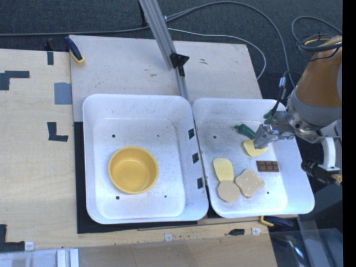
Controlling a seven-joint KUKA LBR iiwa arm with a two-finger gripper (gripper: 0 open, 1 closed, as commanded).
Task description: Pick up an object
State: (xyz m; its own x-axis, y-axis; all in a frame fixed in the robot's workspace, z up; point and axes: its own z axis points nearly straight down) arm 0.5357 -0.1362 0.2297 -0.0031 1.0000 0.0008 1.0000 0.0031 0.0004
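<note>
We found no readable txt, labels, brands or nos. anywhere in the camera view. The dark tape pieces point(55, 131) on the counter point(33, 177) made L-like shapes but weren't letters. The small black marks point(195, 158) along the divide betw. the two bins were too small to read, if they carried any print at all.
</note>
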